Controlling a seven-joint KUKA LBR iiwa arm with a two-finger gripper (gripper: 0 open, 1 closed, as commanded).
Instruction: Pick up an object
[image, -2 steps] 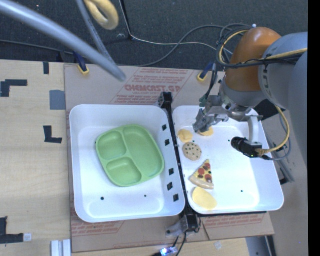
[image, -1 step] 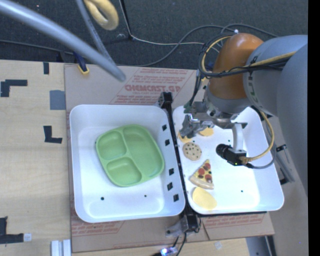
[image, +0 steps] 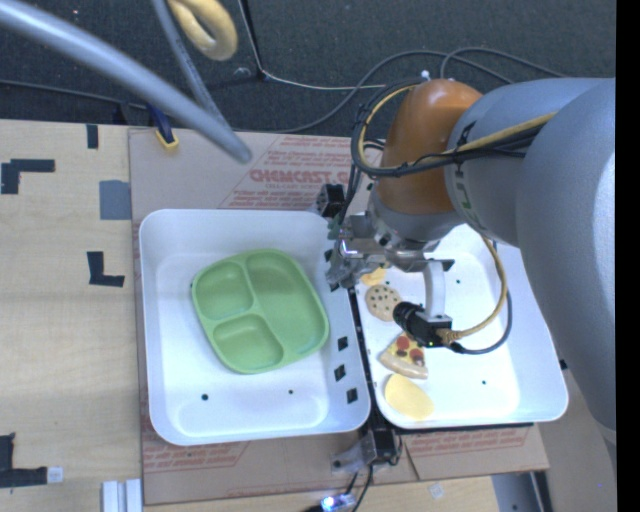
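Two white bins sit side by side on the table (image: 60, 330). Left bin (image: 165, 330): one green plate (image: 260, 310) with three compartments, lying flat near the bin's centre. Right bin (image: 520, 370): three small toy food items in a column along its left side, namely one round cookie (image: 380, 299) with dark spots, one pizza slice (image: 404, 356) below it, and one pale yellow oval piece (image: 408, 397) nearest the front rim. One arm (image: 520, 170), grey with an orange band (image: 425, 130), reaches in from the right and hangs over the rear left part of the right bin. Gripper (image: 352, 262) is low at the divide between the two bins, just left of and slightly behind the cookie, with the pizza slice and yellow piece further toward the front. The plate lies to the gripper's left, close to it. Gripper opening cannot be told from this angle, and no item is seen held in it. One black cable (image: 480, 330) loops from the wrist over the right bin.
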